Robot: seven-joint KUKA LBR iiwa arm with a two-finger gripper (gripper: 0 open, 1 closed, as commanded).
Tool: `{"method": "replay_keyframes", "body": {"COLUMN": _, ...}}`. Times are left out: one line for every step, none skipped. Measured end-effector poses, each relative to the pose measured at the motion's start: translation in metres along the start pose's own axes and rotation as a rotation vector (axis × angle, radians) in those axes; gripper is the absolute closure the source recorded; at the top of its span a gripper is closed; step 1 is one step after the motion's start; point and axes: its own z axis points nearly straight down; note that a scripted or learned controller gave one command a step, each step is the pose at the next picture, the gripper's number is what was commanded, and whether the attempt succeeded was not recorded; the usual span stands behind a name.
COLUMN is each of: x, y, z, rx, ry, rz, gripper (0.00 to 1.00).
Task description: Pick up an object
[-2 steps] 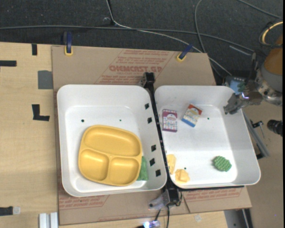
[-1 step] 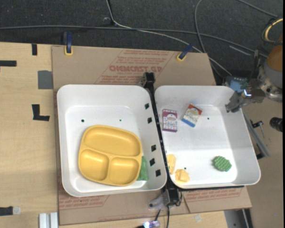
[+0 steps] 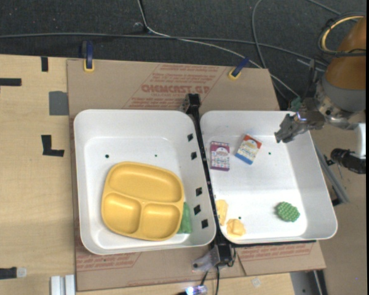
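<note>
Camera view. The gripper (image 3: 287,129) is seen at the upper right edge of the right bin (image 3: 310,183), dark and small below the grey wrist and orange band of the arm (image 3: 344,72). Whether it is apart or together cannot be told; nothing is seen held in it. It is placed above the bin's rim, apart from every object inside.

Writing: red print is noted on the brown cardboard sheet (image 3: 172,85) under the bins, but it is too blurred to be read with confidence. Labels on the two small packets cannot be read.

Right bin contents: a small purple-and-white packet (image 3: 219,155), flat and rectangular, is lying near the left wall. Just beside it, a red, white and blue carton (image 3: 248,149) is lying tilted. A green, bumpy, rounded object (image 3: 288,212) is placed near the lower right corner. Two yellow, soft-looking lumps (image 3: 235,227) are lying at the lower left, one against the wall.

Left bin (image 3: 89,165): a yellow, smooth plastic divided plate (image 3: 142,200) with three compartments is resting at the lower centre. A green object (image 3: 186,219) is tucked between the plate and the right wall.

The bins are white, shallow, with rounded corners. The counter (image 3: 24,165) is pale wood marked with black tape pieces.
</note>
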Motion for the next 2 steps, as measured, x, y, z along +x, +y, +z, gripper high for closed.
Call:
{"method": "replay_keyframes", "body": {"x": 0.052, "y": 0.001, "z": 0.013, "rx": 0.002, "ry": -0.001, "rz": 0.002, "gripper": 1.00}}
{"method": "replay_keyframes", "body": {"x": 0.106, "y": 0.006, "z": 0.025, "rx": 0.002, "ry": 0.000, "rz": 0.000, "gripper": 1.00}}
